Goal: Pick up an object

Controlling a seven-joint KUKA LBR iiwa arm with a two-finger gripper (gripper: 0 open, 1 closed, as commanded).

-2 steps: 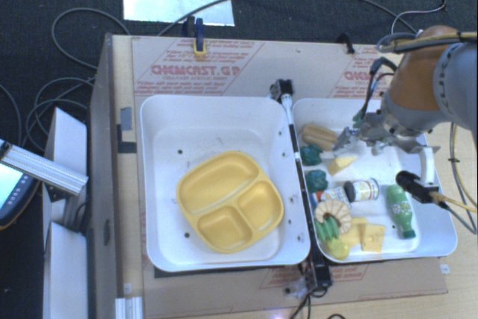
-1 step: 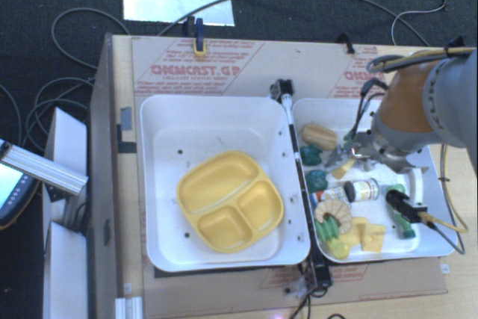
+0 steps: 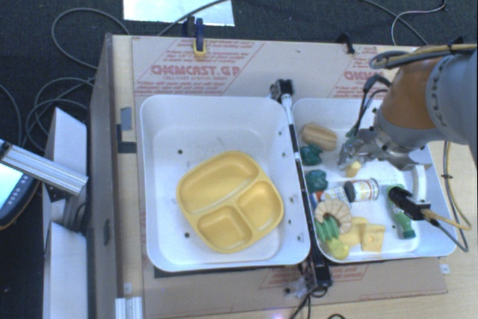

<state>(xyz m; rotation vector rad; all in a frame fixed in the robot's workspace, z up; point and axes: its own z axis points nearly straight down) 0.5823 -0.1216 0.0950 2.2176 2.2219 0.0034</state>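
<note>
While the grey arm (image 3: 441, 97) bends in from the right over the right bin (image 3: 442, 244), its claw (image 3: 349, 152) hangs low inside that bin, in the far half and a little left of the middle. Whether the claw is spread or pressed together I cannot tell, because the wrist covers it from above.

A small yellow piece (image 3: 354, 169) lies just beside the claw on its near side, perhaps touching it. A tan bread roll (image 3: 320, 136) lies near the claw to the left, apart from it. A teal lump (image 3: 310, 155) and a second teal lump (image 3: 317, 180) sit by the left wall. A small bottle (image 3: 360, 190) lies on its side, nearer than the yellow piece. Close to the near wall are a ribbed shell-like toy (image 3: 332, 213) and a yellow cheese wedge (image 3: 372, 236).

The left bin (image 3: 160, 123) holds a yellow divided plate (image 3: 230, 199).
</note>
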